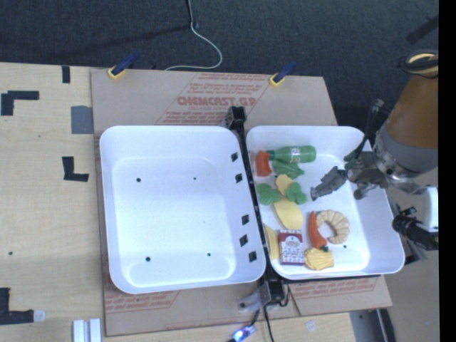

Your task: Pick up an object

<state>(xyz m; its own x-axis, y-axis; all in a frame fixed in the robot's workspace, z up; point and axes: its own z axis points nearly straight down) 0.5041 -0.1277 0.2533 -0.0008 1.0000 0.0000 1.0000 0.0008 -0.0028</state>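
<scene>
The right bin (370, 262) holds several toy foods. A green bottle (296, 153) lies at its far side beside a red-orange piece (263, 163) and green leafy pieces (288, 168). Yellow pieces (288, 214) lie in the middle. Near the front are a tan ring-shaped pastry (333, 225), a red chili (315, 231), a small red box (290, 248) and a yellow corn piece (319, 260). My gripper (343, 187) hangs over the right half of this bin, just above the pastry. It is open, with nothing between its dark fingers (325, 185).
The left bin (171, 205) adjoins the right one along a black clipped seam (246, 191). Both rest on a cardboard sheet (206, 98) on the wooden bench. A cable (203, 38) runs across the dark floor behind.
</scene>
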